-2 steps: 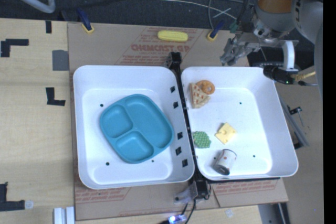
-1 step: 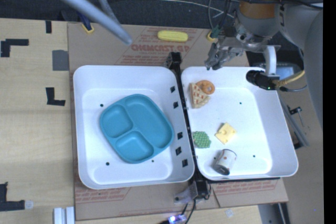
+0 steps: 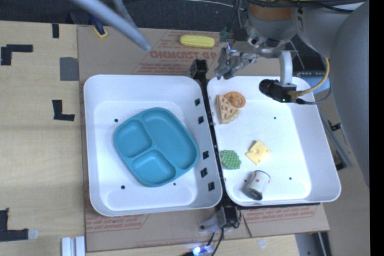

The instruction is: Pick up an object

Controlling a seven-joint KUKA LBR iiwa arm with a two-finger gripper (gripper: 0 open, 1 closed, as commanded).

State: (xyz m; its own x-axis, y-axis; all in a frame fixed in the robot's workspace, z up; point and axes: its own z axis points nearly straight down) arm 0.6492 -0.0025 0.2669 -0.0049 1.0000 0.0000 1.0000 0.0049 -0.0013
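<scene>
The right bin (image 3: 300, 129) holds a tan waffle piece with a pretzel (image 3: 230, 106) near its upper left corner, a yellow cheese wedge (image 3: 258, 152), a green leafy piece (image 3: 230, 159) by the divider, and a small grey can (image 3: 256, 184) lying on its side near the front. My gripper (image 3: 228, 65) hangs above the right bin's upper left corner, just above the waffle piece, with nothing visibly held.
The left bin (image 3: 99, 99) holds a blue sectioned plate (image 3: 156, 146). A yellow banana-like toy (image 3: 197, 41) lies on the cardboard behind the bins. The grey arm fills the upper right. A grey pole crosses the upper left.
</scene>
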